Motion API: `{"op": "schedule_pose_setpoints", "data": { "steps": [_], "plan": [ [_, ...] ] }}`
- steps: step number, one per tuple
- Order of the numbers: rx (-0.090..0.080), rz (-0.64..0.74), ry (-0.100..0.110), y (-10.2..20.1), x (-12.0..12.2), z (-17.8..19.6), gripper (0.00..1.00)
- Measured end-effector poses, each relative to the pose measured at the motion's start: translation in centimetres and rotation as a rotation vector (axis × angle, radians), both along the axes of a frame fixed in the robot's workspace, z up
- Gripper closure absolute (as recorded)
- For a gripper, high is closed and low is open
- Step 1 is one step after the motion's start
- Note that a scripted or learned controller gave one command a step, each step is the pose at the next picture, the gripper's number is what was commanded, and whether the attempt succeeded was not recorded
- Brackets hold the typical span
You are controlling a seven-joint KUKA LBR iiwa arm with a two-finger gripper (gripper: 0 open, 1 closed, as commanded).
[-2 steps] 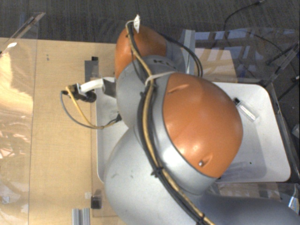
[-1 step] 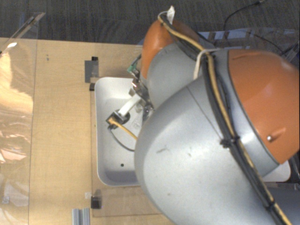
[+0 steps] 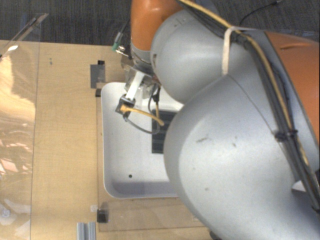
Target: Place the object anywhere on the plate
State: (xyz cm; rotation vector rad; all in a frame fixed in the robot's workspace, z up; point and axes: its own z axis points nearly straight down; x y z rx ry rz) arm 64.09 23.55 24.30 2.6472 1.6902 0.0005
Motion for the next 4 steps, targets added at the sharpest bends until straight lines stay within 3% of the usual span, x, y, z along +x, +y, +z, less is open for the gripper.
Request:
{"op": "schedule_pose_setpoints", "data": {
  "steps": [1, 2, 3, 4],
  "plan": [
    [-0.001, 0.182, 0.002, 0.0, -4.7, -5.4, 1.00],
    [0.006, 0.074, -0.009, 0.1, -10.0, -15.1, 1.00],
    [0.002, 0.458, -0.001, 0.0, -15.4, -7.0, 1.00],
    [0.003, 0.647, -0.013, -2.5, -15.0, -15.2, 1.00]
  ]
}}
